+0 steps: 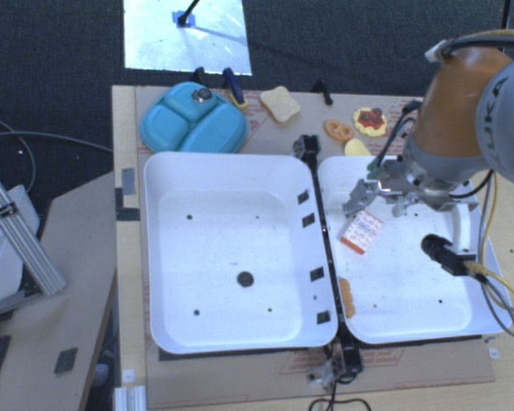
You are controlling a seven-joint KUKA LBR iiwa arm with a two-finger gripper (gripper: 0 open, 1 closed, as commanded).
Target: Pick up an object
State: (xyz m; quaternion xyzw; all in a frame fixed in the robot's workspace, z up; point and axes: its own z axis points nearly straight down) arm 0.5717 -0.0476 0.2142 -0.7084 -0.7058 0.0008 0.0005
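A small white and red packet [361, 230] lies flat in the right bin [411, 319], near its left wall. My gripper [379, 204] hangs just above and behind the packet, fingers spread and open, with nothing between them. A small dark round object [245, 278] sits on the floor of the left bin [197, 229]. An orange-brown piece [346, 298] rests against the right bin's left edge.
Behind the bins lie a blue sectioned container [193, 118], a toy bread slice [280, 104], a pretzel [337, 130], a small red-topped tart [370, 121] and a yellow piece [356, 148]. A black cable end [441, 253] hangs over the right bin.
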